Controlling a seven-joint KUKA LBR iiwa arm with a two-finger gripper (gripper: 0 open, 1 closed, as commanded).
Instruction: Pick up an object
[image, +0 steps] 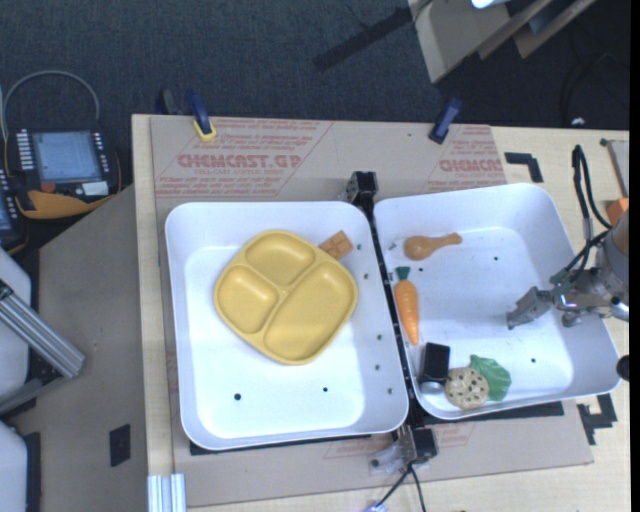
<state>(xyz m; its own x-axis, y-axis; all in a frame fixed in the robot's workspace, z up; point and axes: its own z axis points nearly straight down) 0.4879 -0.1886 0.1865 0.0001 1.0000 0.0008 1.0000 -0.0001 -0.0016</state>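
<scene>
Front clamp (400, 452): at the lower edge of the desk (290, 155), below the seam between the two bins, with a cable leading down from it.
End effector (545, 305): low over the right side of the right bin (520, 205), pointing to the left; released or clenched, cannot tell from this view; seen over bare white floor, apart from every object.
Arm (612, 290): entering from the right edge, over the right rim of the same bin.
Green leafy piece (492, 375): nearest object to the end effector, below and left of it, at the front wall of the right bin.
Round cookie (463, 388): just beside the green leafy piece, touching its left edge.
Black block (435, 361): near the front left corner of the right bin, just beside the cookie.
Carrot (407, 311): lying along the left wall of the right bin, green top pointing to the back.
Tan spoon-shaped piece (432, 244): at the back left of the right bin, well apart from the end effector.
Left bin (200, 330): touching the right bin along the middle seam.
Yellow divided plate (287, 296): in the back half of the left bin, three compartments.
Small brown block (336, 244): at the back right edge of the plate, touching it or nearly so.
Blue clamps (203, 113): two, on the back edge of the desk.
Control pendant (62, 162): left of the desk, screen lit.
</scene>
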